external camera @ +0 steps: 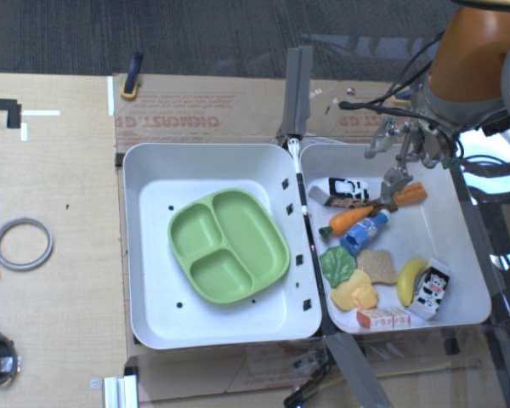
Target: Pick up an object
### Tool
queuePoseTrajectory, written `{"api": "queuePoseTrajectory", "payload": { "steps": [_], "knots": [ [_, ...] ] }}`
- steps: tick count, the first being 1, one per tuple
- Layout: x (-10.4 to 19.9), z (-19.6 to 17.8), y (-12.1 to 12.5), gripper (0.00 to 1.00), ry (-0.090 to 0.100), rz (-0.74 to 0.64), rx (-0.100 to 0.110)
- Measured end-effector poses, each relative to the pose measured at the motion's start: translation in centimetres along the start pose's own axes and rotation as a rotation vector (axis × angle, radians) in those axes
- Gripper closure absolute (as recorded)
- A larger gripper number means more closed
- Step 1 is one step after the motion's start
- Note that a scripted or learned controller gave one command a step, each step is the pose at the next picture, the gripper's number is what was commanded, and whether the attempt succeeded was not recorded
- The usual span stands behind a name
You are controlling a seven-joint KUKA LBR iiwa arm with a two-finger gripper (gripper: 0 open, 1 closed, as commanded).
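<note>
The right bin (455, 313) holds a heap of toy food: an orange carrot (357, 218), a blue bottle (363, 233), a green leaf (337, 266), a slice of bread (378, 267), a yellow piece (355, 295), a banana (410, 280), a small black-and-white carton (431, 291), a red-and-white box (382, 317), a black-and-white packet (347, 190) and a brownish-orange item (405, 196). My gripper (401, 170) hangs over the back of this bin, just above the brownish-orange item, with nothing seen between its fingers.
The left bin (144, 253) carries a green divided plate (228, 245). A metal divider post (296, 92) stands between the bins at the back. A grey tape ring (20, 243) lies on the wooden bench at the left.
</note>
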State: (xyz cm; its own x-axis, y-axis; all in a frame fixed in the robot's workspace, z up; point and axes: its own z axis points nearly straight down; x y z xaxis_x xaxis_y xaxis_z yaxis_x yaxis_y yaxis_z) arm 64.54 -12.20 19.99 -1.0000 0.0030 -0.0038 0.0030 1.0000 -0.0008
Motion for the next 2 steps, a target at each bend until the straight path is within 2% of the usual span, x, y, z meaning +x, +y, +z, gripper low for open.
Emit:
{"api": "queuePoseTrajectory", "payload": {
  "steps": [1,2],
  "knots": [
    [3.1,8.1,1.7,0.0,-0.02,-0.268,0.005],
    [4.0,9.1,1.8,0.0,-0.034,0.459,-0.009]
  ]
}}
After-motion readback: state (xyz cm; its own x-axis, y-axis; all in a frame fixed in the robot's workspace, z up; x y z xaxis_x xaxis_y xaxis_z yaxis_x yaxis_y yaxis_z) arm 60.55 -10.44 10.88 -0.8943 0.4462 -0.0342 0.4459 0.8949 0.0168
